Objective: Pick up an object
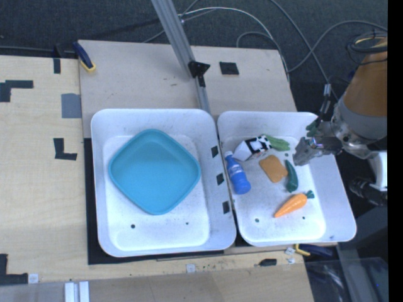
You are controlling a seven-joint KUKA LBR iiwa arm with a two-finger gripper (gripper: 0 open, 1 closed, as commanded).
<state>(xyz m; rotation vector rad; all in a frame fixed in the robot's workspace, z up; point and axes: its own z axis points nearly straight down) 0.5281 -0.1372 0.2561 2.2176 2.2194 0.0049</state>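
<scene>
The objects I could pick are all lying loose in the right bin (327,194), in the right half of the frame. An orange carrot (291,205) is resting toward the lower middle of that bin. Above it sit a dark green vegetable (291,176) and a tan, bread-like piece (272,168), just beside each other. Further up and left are a black-and-white toy (253,147) and a small leafy green piece (277,145). A blue bottle (237,173) is lying along the bin's left wall. They are bunched toward the upper middle, so the carrot, lying somewhat apart, looks to me like the cleanest target.

I am hanging my gripper (304,153) over the upper right part of this bin, close to the dark green vegetable and the leafy piece. Nothing is showing between its fingers, and I cannot tell whether it is apart or together, since it is reading as one dark grey mass from this angle. I judge that I am positioning above the cluster, with no pick made yet.

The left bin (101,168) is holding a blue square plate (154,170), which fills most of its floor. Both bins are sitting side by side on the tabletop (38,168).
</scene>
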